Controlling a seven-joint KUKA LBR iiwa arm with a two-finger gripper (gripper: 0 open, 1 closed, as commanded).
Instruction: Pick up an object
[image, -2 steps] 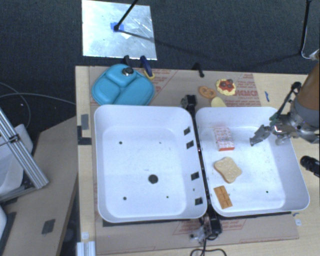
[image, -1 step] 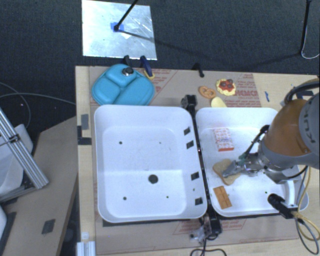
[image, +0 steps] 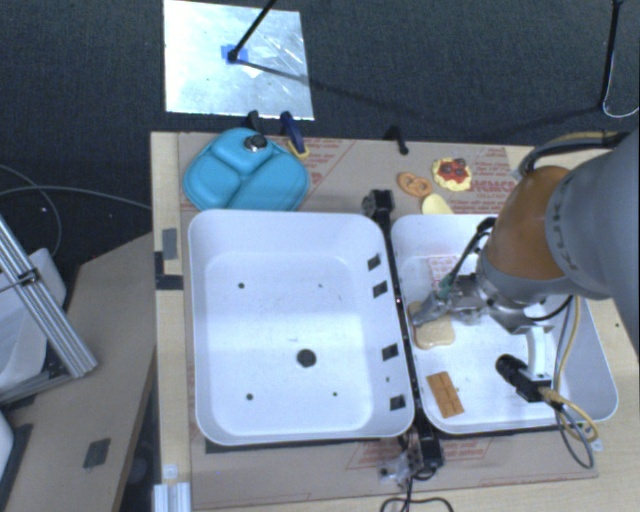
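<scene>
Item one, on my screen: right bin (image: 600, 385), white and shallow, on the table (image: 330, 165). In it I log a pale tan, rounded flat piece (image: 434, 334) near the bin's left wall, and a small orange-brown rectangular block (image: 445, 393) nearer the front edge. The jaws (image: 440, 309) sit directly over the far edge of the tan piece; I cannot tell whether they are released or clenched. Item two: left bin (image: 215, 250). Item three: blue sectioned tray (image: 246, 172), far left, on the table.

robot lab | white bins (image: 290, 235) on bench | aluminium framing (image: 40, 310)
</scene>
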